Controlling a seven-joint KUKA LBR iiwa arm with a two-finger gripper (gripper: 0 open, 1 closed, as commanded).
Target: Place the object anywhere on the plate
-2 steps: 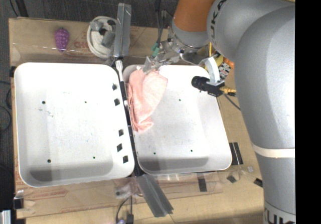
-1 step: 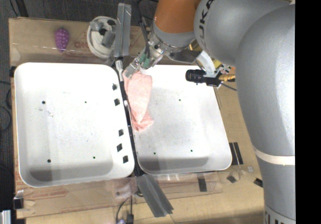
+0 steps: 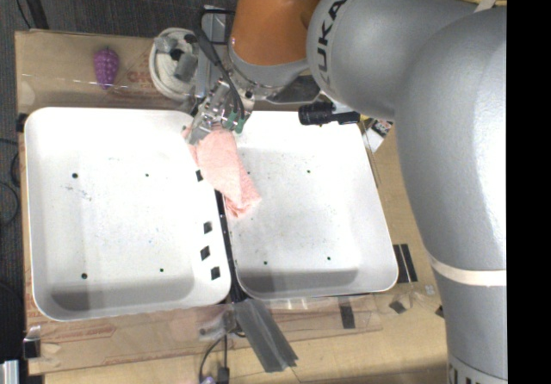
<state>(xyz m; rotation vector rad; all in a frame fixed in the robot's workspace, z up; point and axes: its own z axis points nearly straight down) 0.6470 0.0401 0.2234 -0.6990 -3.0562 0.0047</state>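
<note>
Pink cloth (image 3: 227, 169), the object, hangs pinched in the clenched tool (image 3: 215, 120) above the seam between the left bin (image 3: 103, 227) and right bin (image 3: 318, 219), lifted for transfer; purple item (image 3: 106, 66) sits apart on the worktop (image 3: 60, 55).

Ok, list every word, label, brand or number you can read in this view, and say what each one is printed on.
"KUKA" - dark letters running up the curved grey shell of the robot arm, partly cut off by the curve of the casing.
The small black square marks along the rim between the two shallow white plastic bins carry no readable text.
Nothing legible shows on the pink cloth or the wooden bench.
</note>
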